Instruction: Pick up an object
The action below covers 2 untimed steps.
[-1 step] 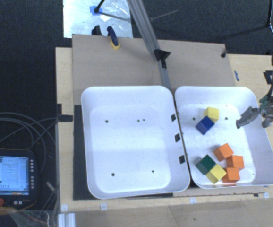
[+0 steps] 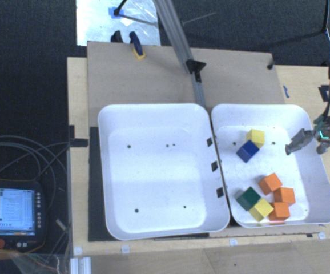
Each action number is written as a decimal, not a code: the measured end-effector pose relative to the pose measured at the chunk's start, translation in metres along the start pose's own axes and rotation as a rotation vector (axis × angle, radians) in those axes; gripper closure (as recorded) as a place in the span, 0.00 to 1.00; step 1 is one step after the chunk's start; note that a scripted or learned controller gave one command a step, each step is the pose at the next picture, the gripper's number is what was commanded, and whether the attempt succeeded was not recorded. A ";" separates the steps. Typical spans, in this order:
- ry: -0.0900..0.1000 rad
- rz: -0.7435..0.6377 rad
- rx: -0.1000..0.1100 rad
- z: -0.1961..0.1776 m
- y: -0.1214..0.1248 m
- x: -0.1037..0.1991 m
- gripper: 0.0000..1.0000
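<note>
**End effector at the right bin's far edge, blocks lying loose below**

The end effector (image 2: 303,141) reaches in from the right, over the right-hand rim of the right bin (image 2: 228,114). Its grey fingers point leftward into the bin; whether they are spread or closed cannot be told from this slant, and nothing is seen between them.

Nearest to it, up and to the left, a yellow block (image 2: 256,136) sits touching a blue block (image 2: 248,150) at its lower left corner. Both lie apart from the fingers.

Lower in the same bin is a tight cluster: an orange block (image 2: 270,183), a second orange block (image 2: 284,196) just beside it, a third orange block (image 2: 279,210) beneath those, a second yellow block (image 2: 261,209) against it, and a dark green block (image 2: 248,198) on the cluster's left.

The left bin (image 2: 105,124) stands alongside, the two rims meeting in the middle. Both rest on the table (image 2: 233,67). A handheld control pendant (image 2: 13,213) with a lit screen lies on the floor to the left, cables trailing from it.
</note>
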<state>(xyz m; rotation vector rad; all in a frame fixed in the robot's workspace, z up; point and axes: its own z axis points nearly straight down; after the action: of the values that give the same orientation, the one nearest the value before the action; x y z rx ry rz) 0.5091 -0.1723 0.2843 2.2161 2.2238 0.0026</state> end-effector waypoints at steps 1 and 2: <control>0.001 0.002 0.006 0.061 -0.001 -0.004 0.00; 0.001 0.002 0.005 0.105 0.001 -0.009 0.00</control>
<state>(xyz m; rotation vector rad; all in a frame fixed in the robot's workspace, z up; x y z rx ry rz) 0.5108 -0.1809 0.1795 2.2204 2.2247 -0.0020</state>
